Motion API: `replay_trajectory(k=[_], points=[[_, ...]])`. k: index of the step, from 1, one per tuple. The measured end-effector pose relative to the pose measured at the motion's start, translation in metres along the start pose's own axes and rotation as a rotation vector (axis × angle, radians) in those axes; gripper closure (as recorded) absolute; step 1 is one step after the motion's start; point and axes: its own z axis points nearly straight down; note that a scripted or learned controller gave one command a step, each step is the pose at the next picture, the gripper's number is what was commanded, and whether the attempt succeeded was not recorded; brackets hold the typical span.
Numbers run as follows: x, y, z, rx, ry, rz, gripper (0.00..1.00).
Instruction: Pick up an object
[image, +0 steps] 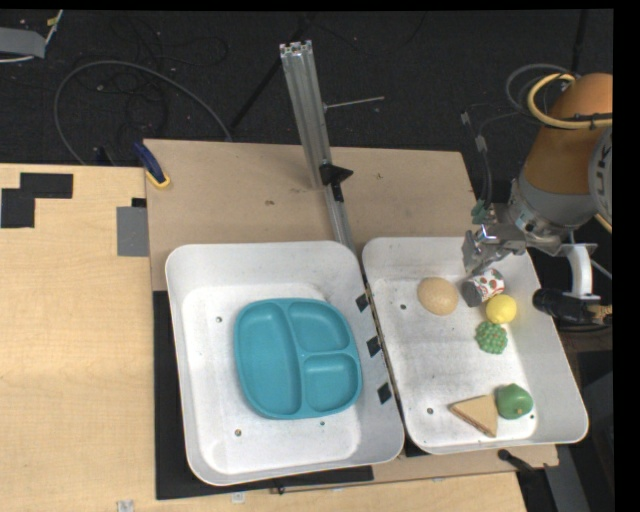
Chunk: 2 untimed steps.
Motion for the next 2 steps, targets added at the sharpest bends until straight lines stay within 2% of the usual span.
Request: replay_trajectory(k=[1, 2], points=[[-0.001, 0.000, -0.036, 0.000, 0.000, -0.001, 1.00], [0.049, -0.002, -0.022, 0.006, 0.002, -0.002, 1.00]])
